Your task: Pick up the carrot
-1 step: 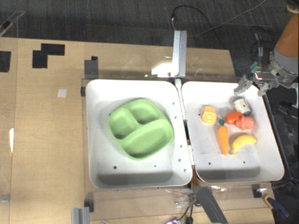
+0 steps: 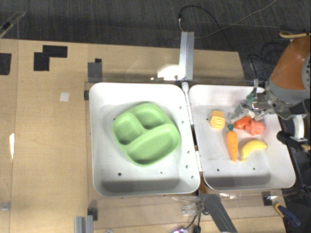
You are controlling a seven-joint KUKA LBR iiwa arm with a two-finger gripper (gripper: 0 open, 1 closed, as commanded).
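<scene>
An orange carrot (image 2: 232, 145) with a green top lies lengthwise in the right bin (image 2: 218, 174), its green end pointing away from the camera. The gripper (image 2: 249, 109) hangs over the far right part of that bin, above and to the right of the carrot, right over a red toy (image 2: 249, 125). The carrot lies free on the bin floor, apart from the gripper.
A yellow corn piece (image 2: 217, 119) sits left of the red toy, and a yellow banana (image 2: 253, 148) lies right of the carrot. The left bin (image 2: 104, 174) holds a green divided plate (image 2: 146, 133). The arm (image 2: 291, 74) reaches in from the right.
</scene>
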